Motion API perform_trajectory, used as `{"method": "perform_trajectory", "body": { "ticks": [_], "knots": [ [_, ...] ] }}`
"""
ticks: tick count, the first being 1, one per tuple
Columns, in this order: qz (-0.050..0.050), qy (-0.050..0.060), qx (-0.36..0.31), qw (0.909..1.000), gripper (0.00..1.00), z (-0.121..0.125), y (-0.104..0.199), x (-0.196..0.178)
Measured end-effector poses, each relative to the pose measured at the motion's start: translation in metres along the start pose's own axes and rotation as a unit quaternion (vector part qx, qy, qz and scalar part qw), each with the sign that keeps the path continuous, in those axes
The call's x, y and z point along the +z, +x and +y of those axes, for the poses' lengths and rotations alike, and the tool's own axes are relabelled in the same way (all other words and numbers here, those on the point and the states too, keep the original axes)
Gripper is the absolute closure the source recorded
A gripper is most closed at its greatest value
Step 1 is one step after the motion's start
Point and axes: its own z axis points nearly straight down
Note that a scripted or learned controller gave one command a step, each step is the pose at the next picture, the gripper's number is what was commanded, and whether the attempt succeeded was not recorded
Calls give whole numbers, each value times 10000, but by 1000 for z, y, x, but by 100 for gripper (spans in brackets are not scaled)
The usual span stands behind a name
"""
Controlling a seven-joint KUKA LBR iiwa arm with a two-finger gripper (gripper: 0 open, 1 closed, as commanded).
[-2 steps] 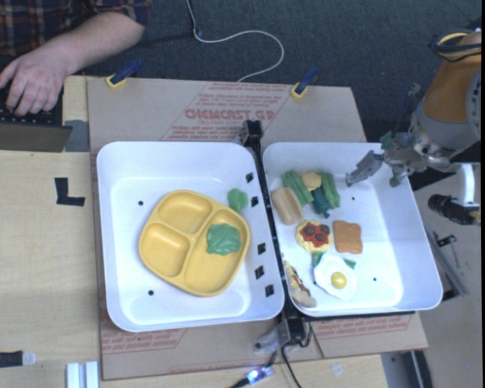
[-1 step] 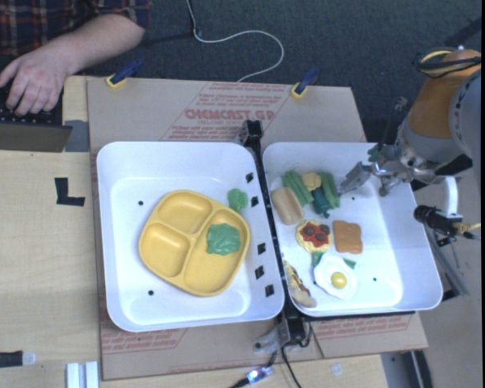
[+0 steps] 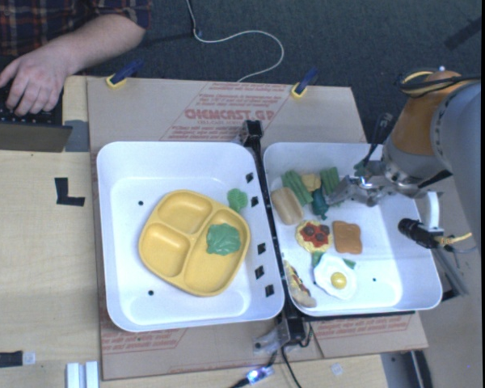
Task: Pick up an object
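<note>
- The gripper [image 3: 337, 191] hangs low in the right bin [image 3: 388, 293], at the green toy vegetables [image 3: 307, 186]; whether it is open or closed, you cannot tell.
- The pile is crowded: bread roll [image 3: 288, 205], pizza slice [image 3: 314, 235], toast [image 3: 347, 238] and fried egg [image 3: 336, 276] lie near. I think you should aim for 1 piece only and lift straight up.
- The left bin [image 3: 121, 297] bears a yellow divided plate [image 3: 178, 249] with a green leaf [image 3: 223, 238].
- Both bins stand on cardboard [image 3: 178, 111]; a person's hand [image 3: 34, 81] rests at the far left corner.

Single fixed camera above the bench, angled down, both white bins [image 3: 113, 217] in frame
</note>
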Motion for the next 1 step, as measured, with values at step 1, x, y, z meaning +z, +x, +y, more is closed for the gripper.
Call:
{"method": "perform_trajectory", "body": {
  "ticks": [1],
  "knots": [
    [-2, -15, -3, 10000, 100, 1, 0, -13]
  ]
}}
